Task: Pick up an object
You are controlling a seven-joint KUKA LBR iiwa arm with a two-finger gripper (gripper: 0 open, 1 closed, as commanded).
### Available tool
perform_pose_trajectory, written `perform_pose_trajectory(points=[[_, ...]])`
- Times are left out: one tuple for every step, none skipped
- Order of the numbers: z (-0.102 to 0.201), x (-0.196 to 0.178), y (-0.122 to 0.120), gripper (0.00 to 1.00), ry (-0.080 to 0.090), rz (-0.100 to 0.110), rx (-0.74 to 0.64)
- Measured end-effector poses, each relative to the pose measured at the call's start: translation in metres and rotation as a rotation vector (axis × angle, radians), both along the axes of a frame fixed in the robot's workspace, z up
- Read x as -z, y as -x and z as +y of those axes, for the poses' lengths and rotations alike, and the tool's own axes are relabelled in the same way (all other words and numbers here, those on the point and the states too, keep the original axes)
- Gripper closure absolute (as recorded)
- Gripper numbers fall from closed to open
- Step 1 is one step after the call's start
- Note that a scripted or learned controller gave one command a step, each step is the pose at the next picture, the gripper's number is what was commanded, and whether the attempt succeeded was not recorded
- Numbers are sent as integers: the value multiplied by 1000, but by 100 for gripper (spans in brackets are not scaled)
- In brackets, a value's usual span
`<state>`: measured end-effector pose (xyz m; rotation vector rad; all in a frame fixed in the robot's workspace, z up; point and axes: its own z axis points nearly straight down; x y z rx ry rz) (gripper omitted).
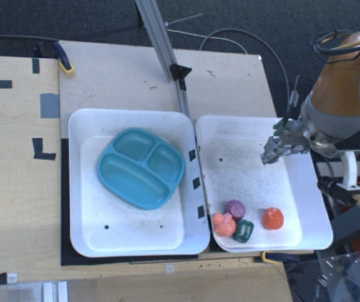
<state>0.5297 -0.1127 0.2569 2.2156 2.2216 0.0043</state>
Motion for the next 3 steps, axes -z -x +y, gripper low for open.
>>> perform_pose_trajectory(points=[[55,15,-4,100,-2,7,-4],[113,26,-4,100,-2,8,-5],[163,19,-17,100,-2,6,-5]])
